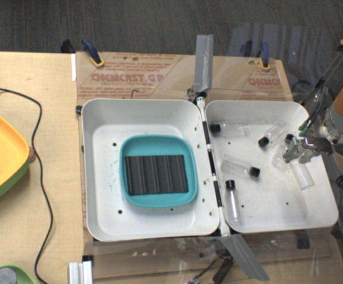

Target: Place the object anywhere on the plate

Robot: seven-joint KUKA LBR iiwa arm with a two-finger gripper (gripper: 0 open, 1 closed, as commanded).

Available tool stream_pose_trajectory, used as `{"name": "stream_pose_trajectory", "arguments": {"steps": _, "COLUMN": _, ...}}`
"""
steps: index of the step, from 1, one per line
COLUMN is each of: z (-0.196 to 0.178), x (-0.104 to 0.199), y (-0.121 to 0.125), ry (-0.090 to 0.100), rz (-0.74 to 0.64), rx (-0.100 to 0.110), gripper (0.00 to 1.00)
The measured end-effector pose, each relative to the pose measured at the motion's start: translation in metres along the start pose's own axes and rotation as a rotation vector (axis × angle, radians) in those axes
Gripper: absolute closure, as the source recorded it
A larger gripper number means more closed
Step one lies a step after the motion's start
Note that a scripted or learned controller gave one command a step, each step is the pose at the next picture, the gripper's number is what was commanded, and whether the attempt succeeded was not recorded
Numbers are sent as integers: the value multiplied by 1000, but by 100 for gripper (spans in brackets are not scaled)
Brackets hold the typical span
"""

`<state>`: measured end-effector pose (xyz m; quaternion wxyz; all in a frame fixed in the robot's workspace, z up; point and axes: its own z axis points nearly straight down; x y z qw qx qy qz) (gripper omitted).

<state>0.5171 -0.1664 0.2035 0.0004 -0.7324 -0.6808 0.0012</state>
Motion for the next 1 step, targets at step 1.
{"name": "stream_pose_trajectory", "arguments": {"steps": 1, "z": 0, "x": 0, "y": 0, "ry": 0, "rz": 0, "rx": 0, "gripper": 0}}
